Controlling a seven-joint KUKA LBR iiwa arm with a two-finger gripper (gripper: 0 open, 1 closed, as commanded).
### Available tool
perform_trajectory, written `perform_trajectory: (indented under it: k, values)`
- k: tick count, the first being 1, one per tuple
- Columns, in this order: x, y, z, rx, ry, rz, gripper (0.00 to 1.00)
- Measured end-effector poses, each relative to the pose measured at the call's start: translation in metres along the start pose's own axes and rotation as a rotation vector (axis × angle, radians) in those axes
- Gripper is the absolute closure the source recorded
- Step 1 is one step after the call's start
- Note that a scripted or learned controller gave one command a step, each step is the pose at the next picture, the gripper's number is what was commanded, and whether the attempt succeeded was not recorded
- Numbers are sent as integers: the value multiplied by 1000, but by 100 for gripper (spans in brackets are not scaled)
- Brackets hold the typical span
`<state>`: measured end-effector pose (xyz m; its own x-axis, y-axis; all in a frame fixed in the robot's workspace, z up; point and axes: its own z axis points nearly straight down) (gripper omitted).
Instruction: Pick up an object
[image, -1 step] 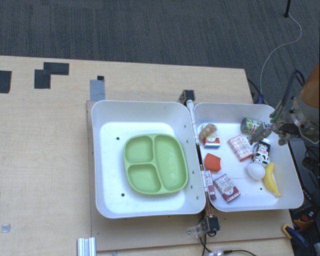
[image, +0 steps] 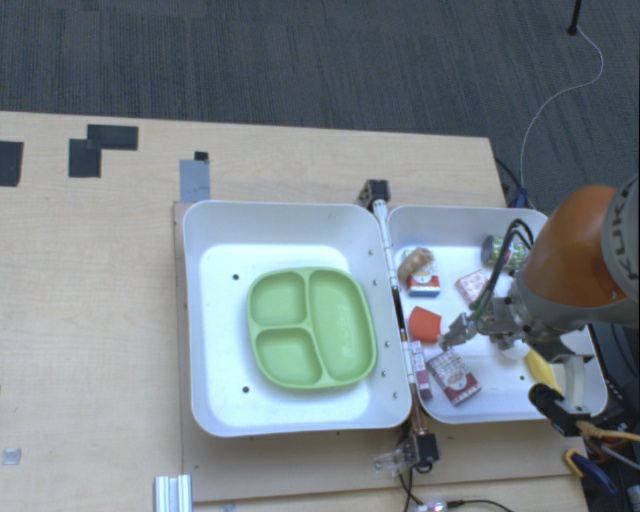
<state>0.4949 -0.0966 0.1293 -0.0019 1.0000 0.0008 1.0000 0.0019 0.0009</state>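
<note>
You are looking down on a light wooden bench (image: 90, 300) with two shallow white bins set side by side. The left bin (image: 215, 300), at the centre of the frame, holds a pale green divided plate (image: 311, 327) with three compartments, lying flat in its middle. The right bin (image: 450, 225), just beside it toward the right of the frame, holds the small objects you could pick from: a brownish round item (image: 416, 263) sits near the bin's upper left, touching a small red and white packet (image: 424, 286) just below it; an orange-red block (image: 426, 322) lies below those, near the bin's left wall; a pink and white packet (image: 472, 288) lies toward the bin's middle; a red and white box (image: 453, 379) lies tilted near the lower edge; and a green item (image: 497, 250) shows near the upper right, partly hidden by the arm. The arm comes in from the right edge, its orange band (image: 575, 250) large over the right bin, and the claw (image: 452, 335) points leftward and down, its tip just beside the orange-red block and just above the red and white box. You cannot tell how the claw stands or whether it has hold of anything, because the tip is small and dark against the clutter. A yellow piece (image: 541, 368) lies at the lower right of the bin.
</note>
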Motion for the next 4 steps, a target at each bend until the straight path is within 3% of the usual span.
perform_trajectory:
  k: [1, 2, 3, 4]
  values:
    - [9, -6, 42, -7, -2, 1, 0]
    - [9, -4, 31, -13, -2, 0, 100]
    - [9, -4, 31, -13, -2, 0, 0]
    - [10, -2, 21, -17, -2, -1, 100]
